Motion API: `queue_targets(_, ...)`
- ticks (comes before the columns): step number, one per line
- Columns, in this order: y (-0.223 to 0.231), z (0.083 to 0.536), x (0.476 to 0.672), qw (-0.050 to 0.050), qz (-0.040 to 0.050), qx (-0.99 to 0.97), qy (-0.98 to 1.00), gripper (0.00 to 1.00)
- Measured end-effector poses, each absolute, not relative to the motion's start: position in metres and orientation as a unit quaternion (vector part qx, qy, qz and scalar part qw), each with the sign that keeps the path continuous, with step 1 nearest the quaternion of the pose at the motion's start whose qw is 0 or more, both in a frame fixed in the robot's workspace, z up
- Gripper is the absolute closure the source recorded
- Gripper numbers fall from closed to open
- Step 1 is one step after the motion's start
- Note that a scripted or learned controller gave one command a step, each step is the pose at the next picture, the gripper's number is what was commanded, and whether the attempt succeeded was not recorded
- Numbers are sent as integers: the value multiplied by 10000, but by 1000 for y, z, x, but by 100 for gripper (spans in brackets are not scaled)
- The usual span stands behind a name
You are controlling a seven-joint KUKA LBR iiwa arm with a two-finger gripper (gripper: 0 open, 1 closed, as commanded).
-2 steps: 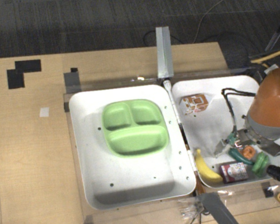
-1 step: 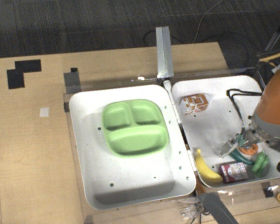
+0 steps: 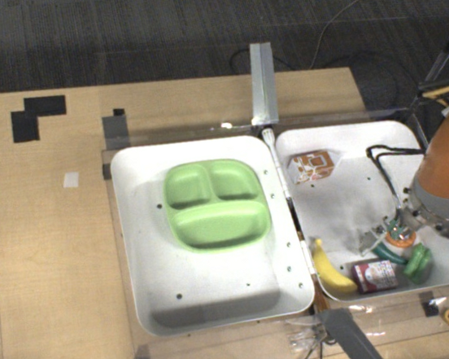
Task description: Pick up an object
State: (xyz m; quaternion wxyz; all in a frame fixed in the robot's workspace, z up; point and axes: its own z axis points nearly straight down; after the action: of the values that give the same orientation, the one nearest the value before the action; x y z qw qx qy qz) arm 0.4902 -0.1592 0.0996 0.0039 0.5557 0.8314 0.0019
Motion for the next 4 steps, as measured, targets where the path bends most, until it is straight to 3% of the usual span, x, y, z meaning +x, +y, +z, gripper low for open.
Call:
queue_targets(1,-142,183,534,22,11,4979,8672,0)
queue_targets(2,-158,120,488,7,7,4681,8837,0)
queue_targets(4,-110,127,488,6,9,4789,8778,0)
